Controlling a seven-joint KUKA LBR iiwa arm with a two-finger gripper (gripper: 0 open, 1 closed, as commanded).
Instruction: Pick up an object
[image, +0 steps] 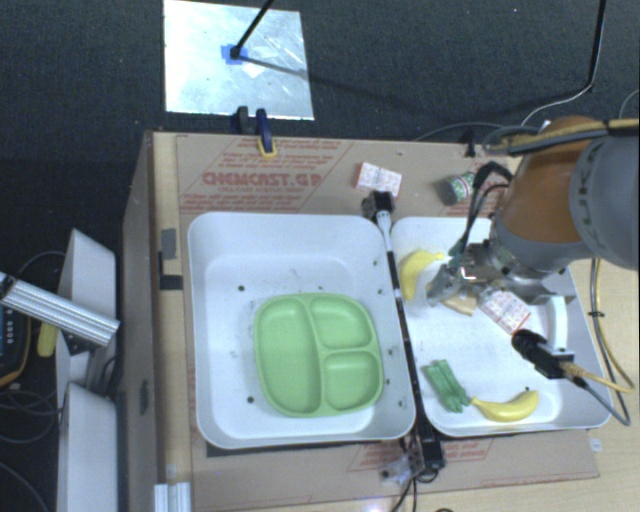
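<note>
Yellow banana (507, 405) lies beside a green toy (445, 386) in the right bin (590, 400); I cannot tell how the gripper (455, 285) stands.

banana (507, 406) | yellow, lying flat | right bin (590, 405), near front edge

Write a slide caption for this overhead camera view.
Grey arm's claw low in right white bin beside yellow banana; green divided plastic plate lies in left white bin.
</note>
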